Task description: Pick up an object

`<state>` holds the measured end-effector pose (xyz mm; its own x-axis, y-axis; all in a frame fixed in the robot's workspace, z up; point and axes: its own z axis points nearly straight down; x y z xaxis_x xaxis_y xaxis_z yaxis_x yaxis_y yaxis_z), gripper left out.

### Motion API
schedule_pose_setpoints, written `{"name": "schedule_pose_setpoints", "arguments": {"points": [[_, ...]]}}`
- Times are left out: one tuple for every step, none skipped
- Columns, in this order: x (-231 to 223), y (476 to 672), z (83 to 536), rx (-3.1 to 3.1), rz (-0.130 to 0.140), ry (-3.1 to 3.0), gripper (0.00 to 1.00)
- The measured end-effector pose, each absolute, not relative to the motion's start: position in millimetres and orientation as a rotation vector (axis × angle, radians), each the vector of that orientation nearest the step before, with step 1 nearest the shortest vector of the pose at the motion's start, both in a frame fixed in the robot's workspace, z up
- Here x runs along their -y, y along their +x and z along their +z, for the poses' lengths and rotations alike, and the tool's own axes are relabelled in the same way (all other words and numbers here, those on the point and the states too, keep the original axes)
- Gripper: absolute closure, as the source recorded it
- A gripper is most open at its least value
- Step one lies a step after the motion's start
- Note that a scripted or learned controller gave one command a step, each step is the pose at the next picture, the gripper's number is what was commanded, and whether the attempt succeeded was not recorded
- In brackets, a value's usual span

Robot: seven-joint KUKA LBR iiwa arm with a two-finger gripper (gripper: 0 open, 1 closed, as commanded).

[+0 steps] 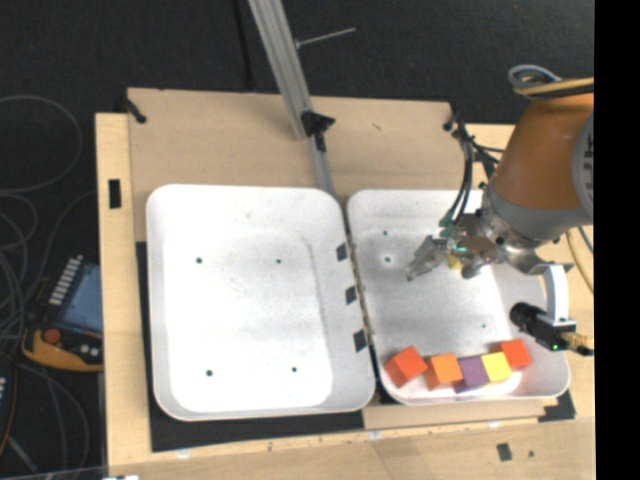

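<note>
Whether the jaws stand apart or together cannot be told: the gripper [432,258] is small and partly blurred, hanging over the middle of the right bin [400,218] with nothing visible between its tips. It points toward the left, low over the bin floor, and the grey arm [540,168] with its orange band comes in from the right edge. Five blocks lie in a row along the near wall of the right bin, well apart from the gripper: a red-orange block [405,365] at the left end, an orange block [443,370] just beside it, then a purple block [471,372], a yellow block [497,368] and a second red-orange block [516,353] at the right end. The neighbours seem to touch. Beside it, the left bin [250,298] shares the bench [120,268].
</note>
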<state>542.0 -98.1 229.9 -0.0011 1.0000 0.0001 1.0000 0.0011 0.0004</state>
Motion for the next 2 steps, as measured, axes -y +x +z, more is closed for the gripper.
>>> {"name": "schedule_pose_setpoints", "arguments": {"points": [[166.6,540.6,236.7,-2.212,-0.002,2.224,0.00],[190.2,626.0,125.0,-2.208,0.012,2.207,0.00]]}}
